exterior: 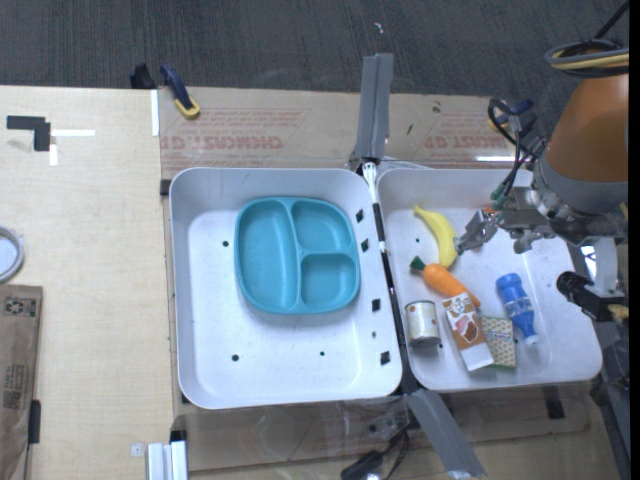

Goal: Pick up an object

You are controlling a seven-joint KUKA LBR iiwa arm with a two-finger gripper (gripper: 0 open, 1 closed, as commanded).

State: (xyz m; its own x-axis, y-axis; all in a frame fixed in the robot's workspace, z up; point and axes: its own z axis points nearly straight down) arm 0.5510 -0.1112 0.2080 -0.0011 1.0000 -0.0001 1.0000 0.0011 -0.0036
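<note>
My two-finger gripper (pixel 478 230) hangs spread and empty just right of the curved yellow plastic banana (pixel 437 233) in the right white bin (pixel 570 363). I judge it light, stiff, slick; pinch mid-body.

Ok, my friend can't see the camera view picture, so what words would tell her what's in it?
A robot arm's gripper hovers by a banana in the right bin, which also holds a carrot, a small can, a blue bottle and a snack packet. The left bin holds a blue divided plate.
</note>
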